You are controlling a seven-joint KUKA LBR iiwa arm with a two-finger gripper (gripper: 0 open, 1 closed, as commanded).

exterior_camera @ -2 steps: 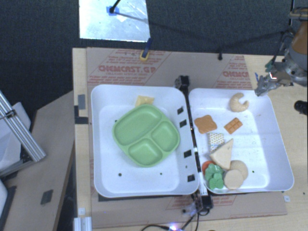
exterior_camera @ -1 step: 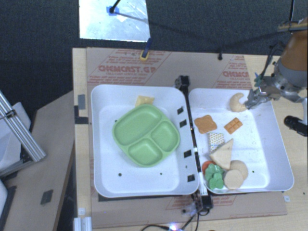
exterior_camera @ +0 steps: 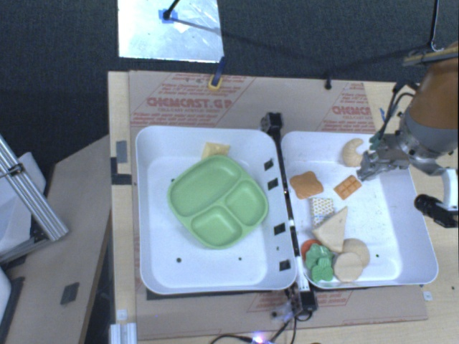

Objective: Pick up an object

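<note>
The right bin (exterior_camera: 401, 264) holds several toy food pieces: a beige croissant-like piece (exterior_camera: 351, 151) at the back, an orange toast slice (exterior_camera: 307, 185), an orange cracker (exterior_camera: 348, 187), a white patterned wafer (exterior_camera: 322, 206), a tan wedge (exterior_camera: 330, 228), round beige pieces (exterior_camera: 351, 259), a green piece (exterior_camera: 320, 265) and a red piece (exterior_camera: 309, 248). My gripper (exterior_camera: 371, 165) hangs over the back right of this bin, just right of the croissant-like piece and above the cracker. Nothing shows between its fingers.
The left bin (exterior_camera: 154, 264) holds a green divided plate (exterior_camera: 217, 201) and a small yellow piece (exterior_camera: 215, 150) behind it. A black divider (exterior_camera: 281, 192) runs between the bins. A shiny sheet (exterior_camera: 171, 20) lies behind the bench.
</note>
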